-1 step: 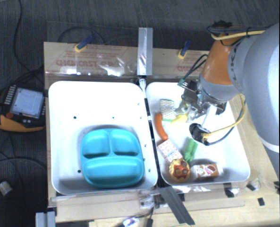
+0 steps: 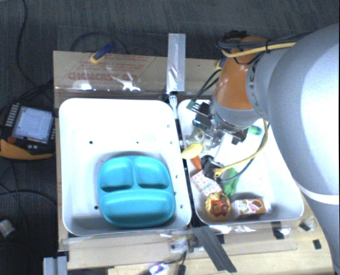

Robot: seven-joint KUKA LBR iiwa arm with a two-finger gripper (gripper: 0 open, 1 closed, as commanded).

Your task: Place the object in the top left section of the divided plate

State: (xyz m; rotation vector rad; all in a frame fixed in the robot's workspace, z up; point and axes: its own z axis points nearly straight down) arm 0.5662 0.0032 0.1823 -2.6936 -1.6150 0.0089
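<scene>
Over the right bin (image 2: 284,205), the arm (image 2: 307,90) reaches down.

The divided plate (image 2: 136,191) is bright blue (like a pool), both bins (image 2: 78,153) are white, the banana (image 2: 191,149) yellow.

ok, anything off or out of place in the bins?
Nothing is spilled or damaged. The blue divided plate sits flat in the left bin, holding nothing. The toy food is piled loosely in the right bin beneath the gripper, as expected before a pick.
</scene>
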